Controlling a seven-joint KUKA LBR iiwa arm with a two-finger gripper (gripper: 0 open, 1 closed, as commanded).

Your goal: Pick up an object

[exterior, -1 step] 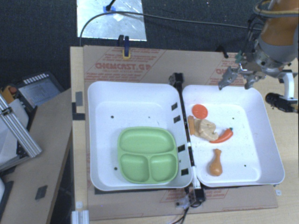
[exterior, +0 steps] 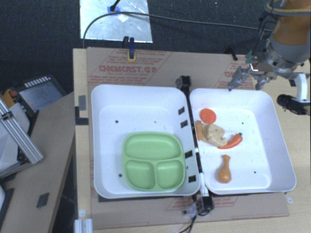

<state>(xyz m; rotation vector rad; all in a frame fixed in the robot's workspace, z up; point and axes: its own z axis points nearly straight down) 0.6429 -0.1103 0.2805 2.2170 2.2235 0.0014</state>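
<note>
The right bin (exterior: 272, 130) holds several toy foods: a round orange-red tomato slice (exterior: 208, 115), a beige lumpy piece (exterior: 215, 134), a thin orange stick (exterior: 198, 129) along the left wall, a red chili pepper (exterior: 231, 141) and a brown drumstick (exterior: 224, 169). My gripper (exterior: 248, 79) hovers over the bin's far rim, up and to the right of the tomato slice, with its fingers apart and nothing between them.
The left bin (exterior: 107, 110) contains a green divided tray (exterior: 153, 160). A black clip row (exterior: 188, 130) joins the two bins. A cable (exterior: 194, 21) runs across the dark floor behind, beside a silver sheet (exterior: 115, 11).
</note>
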